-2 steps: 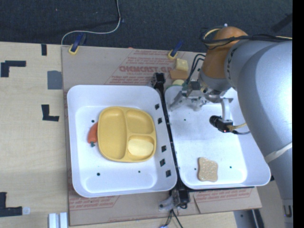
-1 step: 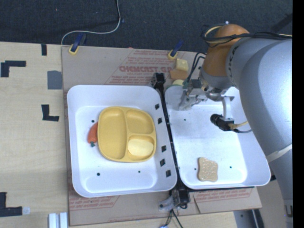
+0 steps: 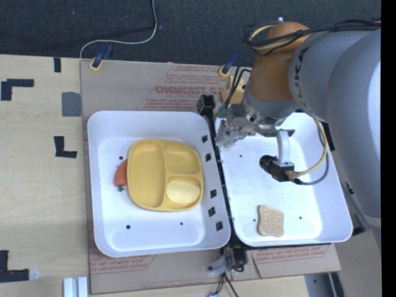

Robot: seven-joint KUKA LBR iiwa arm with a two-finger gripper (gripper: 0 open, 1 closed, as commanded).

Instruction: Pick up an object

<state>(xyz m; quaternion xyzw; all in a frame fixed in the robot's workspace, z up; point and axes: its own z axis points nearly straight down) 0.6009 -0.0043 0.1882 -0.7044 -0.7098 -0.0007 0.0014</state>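
Red print "CHEMCAST" on brown board (image 3: 179,86) behind bins; rest of line unreadable.

Floor: dark carpet (image 3: 74,11) runs along the top, behind the bench.
Cable: a thin white cable (image 3: 146,23) lies in a loop on the carpet.
Bench top: light wood (image 3: 37,184), with black tape marks (image 3: 15,88) and a grey patch (image 3: 70,103) on the left side.
Cardboard sheet: a brown sheet (image 3: 142,88) with red printing lies flat on the wood, under the two white bins.
Clamps: a yellow and blue clamp (image 3: 99,57) grips the back left corner of the sheet; another (image 3: 228,64) sits at the back edge.
Light: bright and even.
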